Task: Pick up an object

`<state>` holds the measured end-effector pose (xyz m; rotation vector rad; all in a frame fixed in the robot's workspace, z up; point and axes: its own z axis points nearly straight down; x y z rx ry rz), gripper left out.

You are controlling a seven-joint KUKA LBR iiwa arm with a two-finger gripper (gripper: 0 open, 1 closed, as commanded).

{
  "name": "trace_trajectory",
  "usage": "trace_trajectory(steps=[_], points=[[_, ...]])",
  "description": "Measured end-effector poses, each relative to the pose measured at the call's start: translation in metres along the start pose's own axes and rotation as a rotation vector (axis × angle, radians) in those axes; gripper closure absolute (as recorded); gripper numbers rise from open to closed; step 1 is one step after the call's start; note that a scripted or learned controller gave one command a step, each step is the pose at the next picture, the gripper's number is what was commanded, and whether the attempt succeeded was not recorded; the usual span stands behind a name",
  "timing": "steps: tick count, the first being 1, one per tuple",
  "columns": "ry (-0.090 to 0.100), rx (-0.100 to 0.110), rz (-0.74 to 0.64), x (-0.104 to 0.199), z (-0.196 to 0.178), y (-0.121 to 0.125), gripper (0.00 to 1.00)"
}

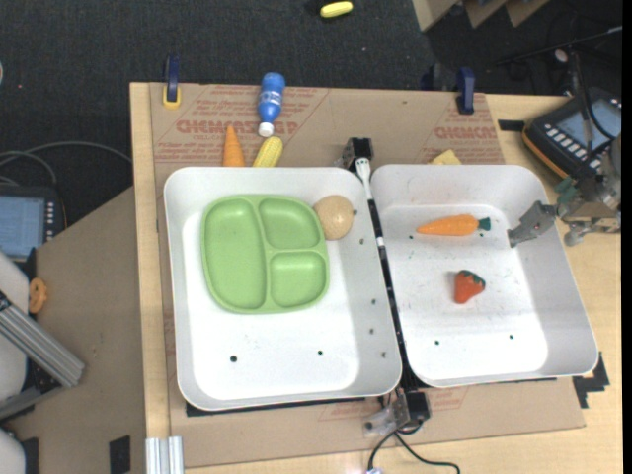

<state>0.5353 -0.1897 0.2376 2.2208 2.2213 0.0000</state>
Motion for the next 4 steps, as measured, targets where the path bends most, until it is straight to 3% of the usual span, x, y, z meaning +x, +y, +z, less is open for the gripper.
trace_trajectory(steps=[1, 2, 3, 4], points=[[0.006, 0.011, -0.004, 0.037, 0.141, 0.021, 0.00], [0.004, 0.007, -0.002, 0.073, 0.155, 0.001, 0.00], [0.000, 0.000, 0.001, 0.071, 0.143, 0.002, 1.00], [0.003, -0.011, -0.010, 0.146, 0.047, 0.025, 1.00]])
